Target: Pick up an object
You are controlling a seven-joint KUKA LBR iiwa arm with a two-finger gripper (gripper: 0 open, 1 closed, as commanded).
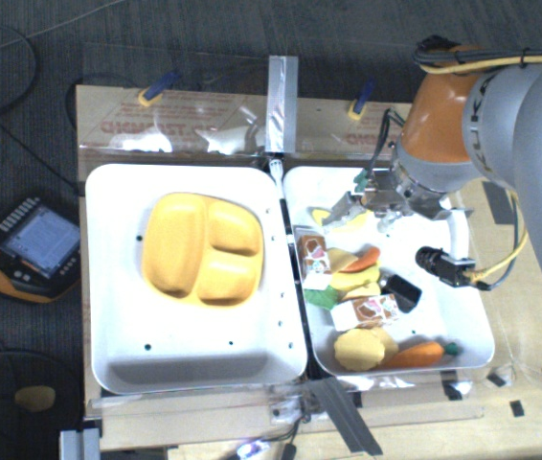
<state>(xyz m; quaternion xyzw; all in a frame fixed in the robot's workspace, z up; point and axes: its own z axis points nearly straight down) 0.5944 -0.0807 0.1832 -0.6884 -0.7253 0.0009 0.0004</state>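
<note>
— White shallow right bin (472, 348): crowded toy food, orange plastic carrot (413, 355) near front wall, pale yellow lump (359, 349) touching.
— Gripper (372, 202)?
— Hovering over back corner, open or closed impossible to tell.
— Risk?
— Probably slipping or snagging neighbours, owing to clutter.

Toy foods (367, 300) heaped in right bin (477, 338), orange carrot (413, 355) lying flat

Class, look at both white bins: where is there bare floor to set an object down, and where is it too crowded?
Left bin: bare floor rings the yellow divided tray, widest along the near wall. Right bin: a bare patch lies between the black object and the right wall. Its left half is crowded, from the cartons to the carrot, and the gripper hangs over its far end.
</note>
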